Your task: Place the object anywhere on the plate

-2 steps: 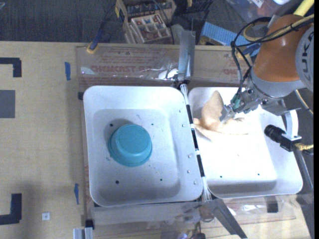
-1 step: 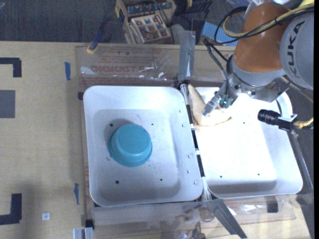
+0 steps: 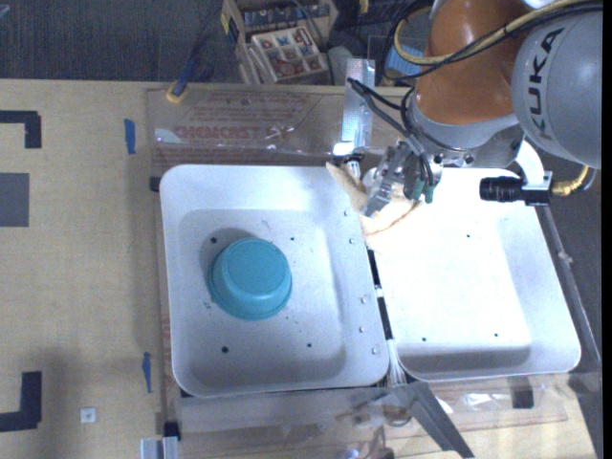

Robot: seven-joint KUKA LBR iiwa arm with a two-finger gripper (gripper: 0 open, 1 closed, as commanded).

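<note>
The object looks like that pale tan curved strip (image 3: pixel 387 220) sitting right under the claw (image 3: pixel 390 187). I can't tell if it's hanging from it, or if the claw is open or closed. The blue plate (image 3: pixel 251 277) is lying well off toward the claw's lower left, inside the far bin (image 3: pixel 182 208) of the 2, so I'm guessing the carry is going that way.

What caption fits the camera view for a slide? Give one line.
KUKA arm's gripper hovers at the top seam between two white bins, with an upturned blue bowl sitting in the left bin.
</note>
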